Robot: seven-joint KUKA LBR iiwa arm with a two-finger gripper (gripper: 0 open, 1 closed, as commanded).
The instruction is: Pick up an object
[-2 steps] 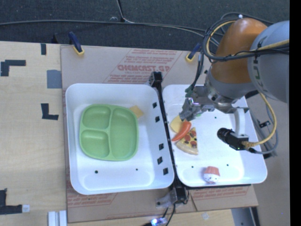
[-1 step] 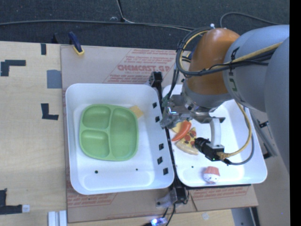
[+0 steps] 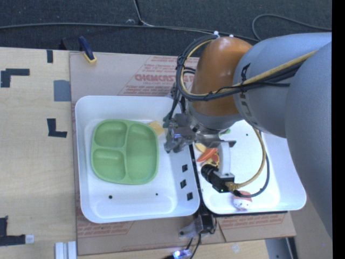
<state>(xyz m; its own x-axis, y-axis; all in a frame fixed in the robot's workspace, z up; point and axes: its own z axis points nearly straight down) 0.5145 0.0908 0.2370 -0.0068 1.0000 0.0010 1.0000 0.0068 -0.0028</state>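
- Two shallow white bins sit side by side on a cardboard sheet (image 3: 135, 80) with red print, which lies on the wooden surface (image 3: 32, 144).
- Left bin (image 3: 86, 198) has a green divided plate (image 3: 125, 151) lying flat toward its left half, three compartments, nothing in them as far as I can see.
- There's a small yellowish thing (image 3: 156, 126) just beside the plate's upper right edge, partly tucked under the arm's hardware, can't tell what it is.
- The arm (image 3: 259, 80) comes in from the right, with its orange band (image 3: 218, 74) sitting over the divide between the bins.
- Its jaws (image 3: 175, 142) hang near the right side of the left bin, close to the plate's right rim. Honestly can't tell if they're released or clenched, too much clutter and blur there.
- Right bin (image 3: 280, 198): an orange object (image 3: 207, 155) right by the divider, mostly hidden under the wrist.
- Also a small white and pinkish item (image 3: 242, 202) near the front edge of the right bin, well apart from the jaws.
- A blue and yellow clamp (image 3: 87, 50) sits at the cardboard's top left corner.
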